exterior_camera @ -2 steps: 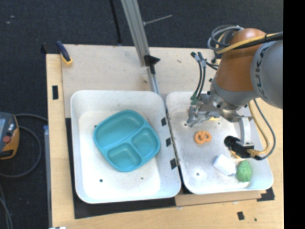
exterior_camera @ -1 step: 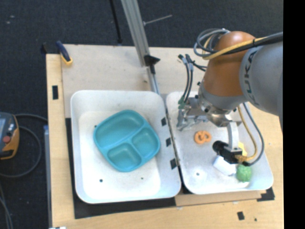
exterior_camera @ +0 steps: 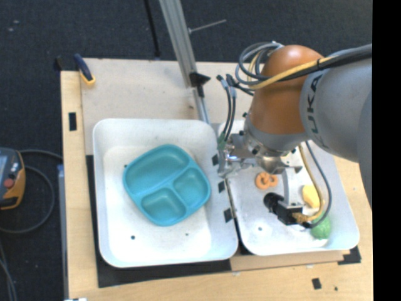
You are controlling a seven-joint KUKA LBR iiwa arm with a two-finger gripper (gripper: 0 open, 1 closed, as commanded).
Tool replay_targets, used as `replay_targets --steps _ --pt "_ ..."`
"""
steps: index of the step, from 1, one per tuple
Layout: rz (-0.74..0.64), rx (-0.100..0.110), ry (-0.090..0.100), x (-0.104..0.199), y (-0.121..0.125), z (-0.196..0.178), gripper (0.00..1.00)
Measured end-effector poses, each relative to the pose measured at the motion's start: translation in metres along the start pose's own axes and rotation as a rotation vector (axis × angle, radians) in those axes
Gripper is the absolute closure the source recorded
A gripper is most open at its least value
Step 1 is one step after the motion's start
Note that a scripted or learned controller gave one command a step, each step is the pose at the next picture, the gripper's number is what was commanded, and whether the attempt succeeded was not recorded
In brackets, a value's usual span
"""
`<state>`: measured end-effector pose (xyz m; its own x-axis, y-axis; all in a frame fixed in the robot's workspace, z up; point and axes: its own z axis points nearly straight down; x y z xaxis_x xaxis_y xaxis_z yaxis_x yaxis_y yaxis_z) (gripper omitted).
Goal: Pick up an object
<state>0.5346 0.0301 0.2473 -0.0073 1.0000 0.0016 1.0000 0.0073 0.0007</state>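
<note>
A pale wooden surface (exterior_camera: 135, 93) carries 2 shallow white plastic bins side by side. The left white bin (exterior_camera: 156, 246) holds a teal plastic plate with 3 compartments (exterior_camera: 166, 184), lying flat near the bin's middle and turned at a slant. The grey arm with its orange band (exterior_camera: 285, 96) reaches in from the right and hangs over the far half of the right white bin (exterior_camera: 263, 238). The gripper (exterior_camera: 245, 160) sits below the wrist, over that bin's left side close to the wall shared with the left bin; the wrist hides it too much to tell whether it is open or closed, and nothing can be seen held in it. Just beside the gripper lies a small orange ring-shaped piece (exterior_camera: 266, 180). A small yellow object (exterior_camera: 309, 196) lies further right, and a small green rounded object (exterior_camera: 321, 229) rests near the bin's near right corner.
</note>
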Motion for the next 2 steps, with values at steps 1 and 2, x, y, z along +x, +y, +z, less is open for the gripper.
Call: replay_targets --steps 1,2 --pt "-0.002 0.001 0.001 0.0527 -0.0193 -0.0063 1.00" --pt "0.004 0.001 -0.001 0.0492 -0.0186 -0.0060 0.00"
